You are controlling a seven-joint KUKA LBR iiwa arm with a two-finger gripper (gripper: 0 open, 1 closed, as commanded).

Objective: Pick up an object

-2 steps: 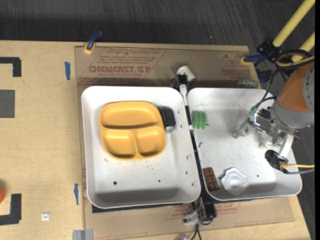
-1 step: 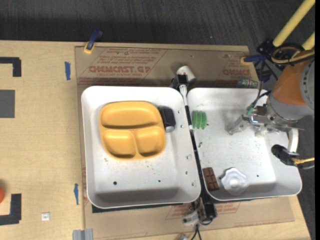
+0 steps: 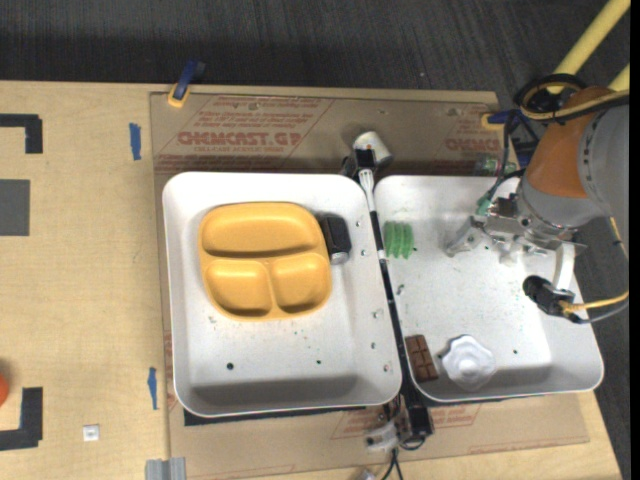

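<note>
The arm reaches in from the right over the right bin (image 3: 500, 378), its orange band above the wrist and the tool (image 3: 478, 230) hanging low near that bin's upper middle. The view is too coarse to tell how wide the tool stands, and nothing can be made out between its tips, so it cannot be said to have hold of anything.

The nearest candidate is a small green ribbed object (image 3: 398, 240), lying on the right bin's floor close to the left wall. It sits to the left of the tool, near but clearly apart, at about the same depth in the bin. Its long axis runs roughly toward and away from the camera, across the line from the tool.

Further off, a white crumpled object (image 3: 466, 358) rests by the bin's near wall, with a brown chocolate-like bar (image 3: 421, 357) just beside it at the left corner. In the left bin (image 3: 190, 268) a yellow divided tray (image 3: 266, 258) lies with a dark block (image 3: 334, 236) touching its right edge.

Reaching the green piece would likely call for a short leftward shift before descending.
</note>
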